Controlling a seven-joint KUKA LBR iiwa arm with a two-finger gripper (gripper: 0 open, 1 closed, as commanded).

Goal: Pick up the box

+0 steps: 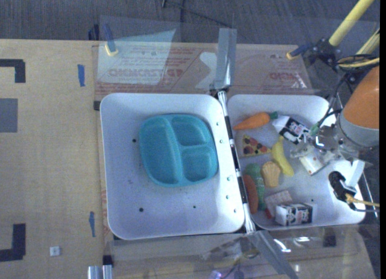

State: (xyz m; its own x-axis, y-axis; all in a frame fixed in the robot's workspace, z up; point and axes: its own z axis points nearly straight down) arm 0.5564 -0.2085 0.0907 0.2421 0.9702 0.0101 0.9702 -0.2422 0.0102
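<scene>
The box point(294, 214), a small carton with a white face and dark printing, lies on its side near the front wall of the right bin point(283, 102), close to that bin's lower edge. Just behind it, touching or almost touching, sits a pinkish-brown block point(278, 199). To its left a red and green vegetable-shaped toy point(251, 188) lies lengthwise along the divider between the bins, and beside that a tan bread-like piece point(271, 174).

Further back in the same bin lie a yellow banana point(282, 156), a pizza slice toy point(254, 146), an orange carrot point(253, 121) with a green tip, and a small black and white carton point(293, 129) near the bin's back.

The gripper point(314, 150) hangs over the middle right of the right bin, well apart from the box, just beside the banana's right end. A pale card-like thing point(311, 163) sits right under it; whether it is gripped cannot be told, and the state of the jaws cannot be told either. The arm comes in from the right edge, its orange band point(365, 104) above the grey wrist, which tilts down and to the left into the bin. A black cable loop point(339, 185) hangs below the wrist.

The left bin point(120, 199) holds a teal divided plate point(178, 149), lying flat near its centre
</scene>
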